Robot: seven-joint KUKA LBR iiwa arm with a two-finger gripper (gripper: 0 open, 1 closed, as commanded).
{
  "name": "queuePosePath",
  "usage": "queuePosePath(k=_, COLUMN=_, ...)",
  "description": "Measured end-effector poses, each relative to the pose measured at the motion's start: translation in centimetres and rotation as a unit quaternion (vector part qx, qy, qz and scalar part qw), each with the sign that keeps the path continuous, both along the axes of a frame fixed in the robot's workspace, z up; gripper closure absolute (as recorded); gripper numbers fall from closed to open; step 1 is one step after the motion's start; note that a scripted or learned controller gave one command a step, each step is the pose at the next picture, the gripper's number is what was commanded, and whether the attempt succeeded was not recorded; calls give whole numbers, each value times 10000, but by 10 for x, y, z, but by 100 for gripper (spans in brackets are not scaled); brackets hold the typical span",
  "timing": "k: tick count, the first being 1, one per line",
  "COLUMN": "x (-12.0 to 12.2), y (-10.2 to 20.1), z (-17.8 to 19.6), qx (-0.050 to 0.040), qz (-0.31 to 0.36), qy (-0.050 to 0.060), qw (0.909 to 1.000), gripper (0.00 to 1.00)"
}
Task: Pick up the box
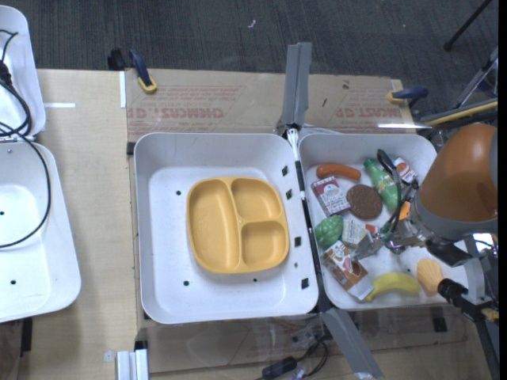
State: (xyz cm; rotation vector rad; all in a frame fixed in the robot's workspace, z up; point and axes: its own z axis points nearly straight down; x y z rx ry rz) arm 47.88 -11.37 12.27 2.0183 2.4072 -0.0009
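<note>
The right bin (310, 150) holds a flat red-and-white box (330, 195) near its left wall. A small white box (352, 233) lies further forward, and a brown-and-red carton (345, 264) sits near the front left corner. My gripper (369, 246) reaches in from the right under the orange wrist band (467, 172). It is low in the bin, between the white box and the carton. It is very close to both, but I cannot tell whether it touches either. Nothing visibly hangs from it.
Around the boxes lie a sausage (338, 171), a brown round patty (365, 201), a green bottle (383, 182), a green pepper (329, 229), a banana (394, 284) and an orange piece (428, 274). The left bin (158, 212) holds a yellow divided tray (238, 223).
</note>
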Motion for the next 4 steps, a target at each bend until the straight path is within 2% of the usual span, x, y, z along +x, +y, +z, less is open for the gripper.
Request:
queuePosePath(k=1, x=35, y=8, z=-17, qx=-48, qz=412, qy=-108, qw=9991, gripper=0)
queuePosePath(k=2, x=28, y=-9, z=-22, qx=-30, qz=223, qy=-115, qw=9997, gripper=0)
queuePosePath(k=3, x=29, y=-9, z=-13, qx=-26, qz=207, qy=-116, qw=9997, gripper=100)
queuePosePath(k=4, x=29, y=-9, z=-13, qx=-26, qz=210, qy=-114, qw=9997, gripper=0)
